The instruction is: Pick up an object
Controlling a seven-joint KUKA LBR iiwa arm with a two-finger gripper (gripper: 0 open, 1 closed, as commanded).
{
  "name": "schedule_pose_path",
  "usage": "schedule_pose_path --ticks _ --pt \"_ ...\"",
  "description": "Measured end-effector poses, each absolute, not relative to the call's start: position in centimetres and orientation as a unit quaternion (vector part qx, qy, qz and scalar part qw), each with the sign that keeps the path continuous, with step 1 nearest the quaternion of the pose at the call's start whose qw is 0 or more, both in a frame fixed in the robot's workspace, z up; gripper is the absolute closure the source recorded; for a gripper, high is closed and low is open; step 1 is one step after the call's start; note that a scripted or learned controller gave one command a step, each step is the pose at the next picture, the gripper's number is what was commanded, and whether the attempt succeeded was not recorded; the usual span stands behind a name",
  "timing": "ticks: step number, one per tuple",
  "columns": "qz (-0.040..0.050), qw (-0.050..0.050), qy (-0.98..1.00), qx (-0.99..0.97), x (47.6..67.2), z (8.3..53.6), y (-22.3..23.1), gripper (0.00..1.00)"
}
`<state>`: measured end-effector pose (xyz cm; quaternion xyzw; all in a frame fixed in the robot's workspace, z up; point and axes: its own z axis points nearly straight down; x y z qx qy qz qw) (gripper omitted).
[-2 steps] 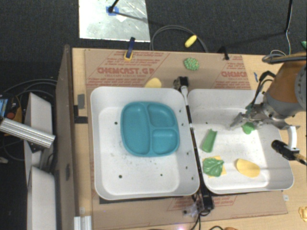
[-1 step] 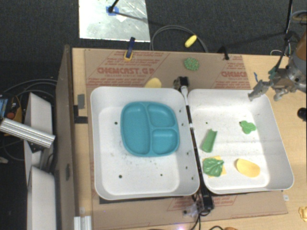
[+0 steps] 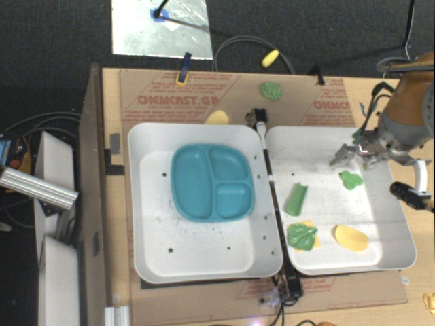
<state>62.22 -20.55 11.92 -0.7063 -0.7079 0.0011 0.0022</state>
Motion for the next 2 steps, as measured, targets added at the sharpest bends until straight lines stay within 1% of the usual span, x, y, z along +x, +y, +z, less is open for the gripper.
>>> schedule_pose_path --ticks 1,2 --pt "-0.0013 -0.003 -0.708 -0.706 61.3 8.5 -20.6 0.0" --pt "-0.0062 -0.008 -0.711 -0.703 60.8 27.3 -14.9 0.0"
